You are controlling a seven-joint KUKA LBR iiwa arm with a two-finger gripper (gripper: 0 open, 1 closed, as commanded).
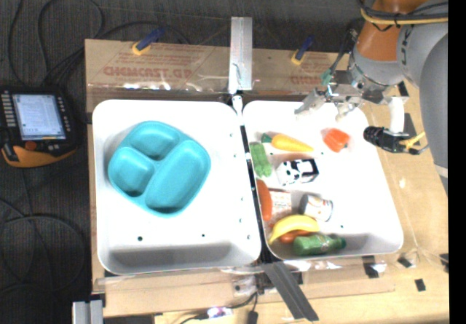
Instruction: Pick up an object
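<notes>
The hand (329, 100) hangs over the far edge of the right bin (378, 199), its fingers spread apart and holding nothing, probably poised to drop onto a target. The nearest candidate, a small orange-red object (336, 140), lies just in front of it on the bin floor. The arm reaches in from the right, wrist angled downward.

Two white bins sit side by side: the left bin (109, 242) holds one blue divided plate (159, 166); the right bin (375, 199) holds roughly nine small items, among them one banana (293, 224) and one carrot (291, 143).
</notes>
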